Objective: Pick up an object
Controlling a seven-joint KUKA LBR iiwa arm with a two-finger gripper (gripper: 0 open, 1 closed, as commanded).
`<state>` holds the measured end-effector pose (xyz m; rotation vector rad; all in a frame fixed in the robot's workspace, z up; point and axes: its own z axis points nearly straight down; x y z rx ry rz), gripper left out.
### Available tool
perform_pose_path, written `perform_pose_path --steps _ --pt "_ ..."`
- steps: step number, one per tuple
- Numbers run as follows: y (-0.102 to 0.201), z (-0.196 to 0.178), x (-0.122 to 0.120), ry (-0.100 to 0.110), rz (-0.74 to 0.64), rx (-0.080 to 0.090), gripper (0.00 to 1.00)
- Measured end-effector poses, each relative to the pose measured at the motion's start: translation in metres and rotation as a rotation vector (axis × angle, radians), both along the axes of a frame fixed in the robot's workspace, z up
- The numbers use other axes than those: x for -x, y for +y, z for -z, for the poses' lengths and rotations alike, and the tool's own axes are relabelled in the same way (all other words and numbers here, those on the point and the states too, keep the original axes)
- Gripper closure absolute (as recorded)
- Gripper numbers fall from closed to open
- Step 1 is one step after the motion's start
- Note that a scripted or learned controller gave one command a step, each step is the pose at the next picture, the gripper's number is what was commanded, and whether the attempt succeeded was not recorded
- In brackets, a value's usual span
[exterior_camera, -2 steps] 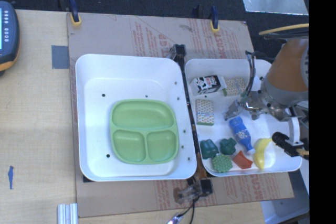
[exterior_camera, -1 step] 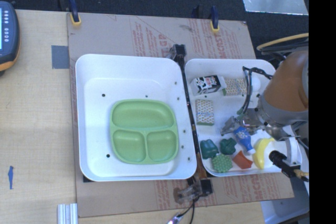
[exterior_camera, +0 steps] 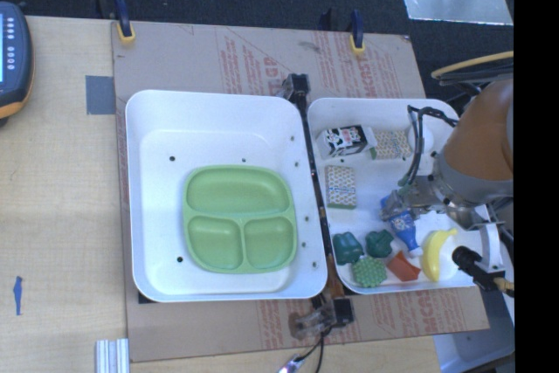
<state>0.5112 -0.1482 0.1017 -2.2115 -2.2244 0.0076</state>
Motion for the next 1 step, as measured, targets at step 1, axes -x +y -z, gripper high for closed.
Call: perform_pose_path --steps 1 --pt "0.0887 -0.0955 -0.0584 -0.015 -0.006 0.0 1.0"
